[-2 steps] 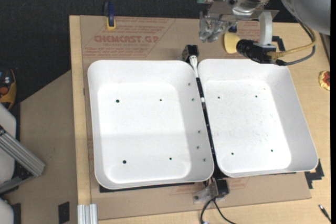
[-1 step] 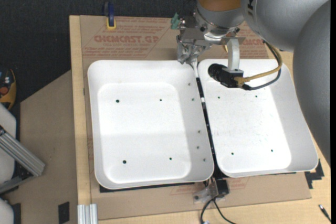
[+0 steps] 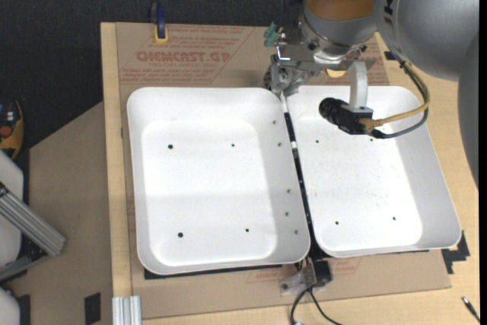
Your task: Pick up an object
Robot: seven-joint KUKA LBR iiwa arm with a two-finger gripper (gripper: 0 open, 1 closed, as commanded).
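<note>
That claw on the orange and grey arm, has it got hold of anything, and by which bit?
It cannot be told. The gripper sits over the far end of the seam between the two bins, and no object shows there.

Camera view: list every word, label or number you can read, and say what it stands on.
"CHEMCAST GP": red print, upside down, on the brown board behind the bins.
Smaller red lines around it: too blurred to read.
Dark letter on the grey arm: partly cut off, unreadable.
</note>
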